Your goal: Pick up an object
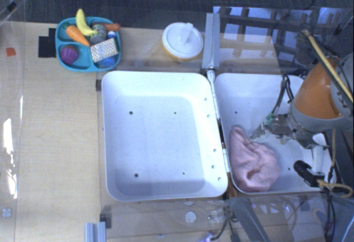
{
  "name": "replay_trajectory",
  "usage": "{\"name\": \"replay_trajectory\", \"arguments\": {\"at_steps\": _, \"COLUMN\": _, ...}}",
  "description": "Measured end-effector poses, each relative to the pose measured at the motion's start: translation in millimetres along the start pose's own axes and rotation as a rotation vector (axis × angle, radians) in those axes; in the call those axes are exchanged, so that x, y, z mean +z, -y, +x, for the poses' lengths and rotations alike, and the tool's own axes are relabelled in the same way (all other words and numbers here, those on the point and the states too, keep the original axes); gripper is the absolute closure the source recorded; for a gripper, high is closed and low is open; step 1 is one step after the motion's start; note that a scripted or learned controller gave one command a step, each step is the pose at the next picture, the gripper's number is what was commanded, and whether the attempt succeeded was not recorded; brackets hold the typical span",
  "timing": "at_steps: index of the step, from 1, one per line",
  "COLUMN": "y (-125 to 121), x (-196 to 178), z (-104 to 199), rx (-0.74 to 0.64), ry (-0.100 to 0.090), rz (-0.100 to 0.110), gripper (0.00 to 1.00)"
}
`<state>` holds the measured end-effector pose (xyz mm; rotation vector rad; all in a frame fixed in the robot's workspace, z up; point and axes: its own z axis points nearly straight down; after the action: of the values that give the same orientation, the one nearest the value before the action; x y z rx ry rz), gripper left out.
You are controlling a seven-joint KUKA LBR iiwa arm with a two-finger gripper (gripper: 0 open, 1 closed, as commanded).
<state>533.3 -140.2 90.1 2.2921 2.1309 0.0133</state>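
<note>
A crumpled pink cloth point(253, 162) lies in the front left part of the right white bin point(243, 97), against its left wall. My gripper point(269, 129) hangs low over that bin, just above and to the right of the cloth's upper edge. The arm with its orange band point(316, 97) reaches in from the right. Nothing is visibly held.
The left white bin point(157, 136) sits beside the right one. Behind it on the bench stand a blue divided tray point(87, 43) of toy food and a white lidded container point(182, 41). A metal frame point(265, 31) rises behind the right bin.
</note>
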Motion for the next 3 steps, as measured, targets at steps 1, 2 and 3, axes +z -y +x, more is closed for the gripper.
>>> {"name": "replay_trajectory", "arguments": {"at_steps": 1, "y": 35, "x": -1, "z": 1, "rx": -0.048, "ry": 0.001, "rz": -0.005, "gripper": 0.00}}
{"name": "replay_trajectory", "arguments": {"at_steps": 2, "y": -38, "x": -24, "z": -45, "rx": 0.118, "ry": 0.000, "rz": 0.011, "gripper": 0.00}}
{"name": "replay_trajectory", "arguments": {"at_steps": 3, "y": -3, "x": 0, "z": 12, "rx": 0.076, "ry": 0.001, "rz": 0.001, "gripper": 0.00}}
